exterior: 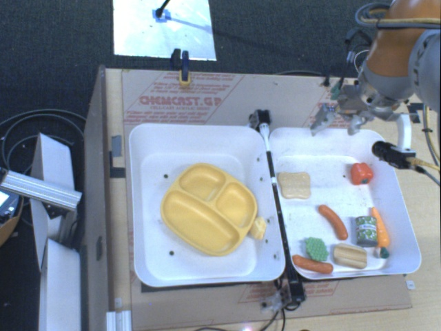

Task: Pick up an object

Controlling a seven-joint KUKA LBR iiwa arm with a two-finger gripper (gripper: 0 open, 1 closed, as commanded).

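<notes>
Tool [339,121] hangs open and empty above the right bin [406,212], whose sausage [333,221] lies diagonally.

Arm [406,40] was cut off by the right and top picture edges; only the orange band and wrist showed. Jaws [339,121] were small and blurred over the far rim of the right bin [406,254]; their spacing could not be read. Small pale yellow piece [258,229] was partly tucked under the near right rim of the yellow tray [209,207]; kind unclear. Green can [366,230] label was too small to read. Carrot [380,229] was partly hidden behind the can. Black cables [27,126] ran off the left edge. Red print on the tabletop [186,98] was partly covered by both bins.
</notes>
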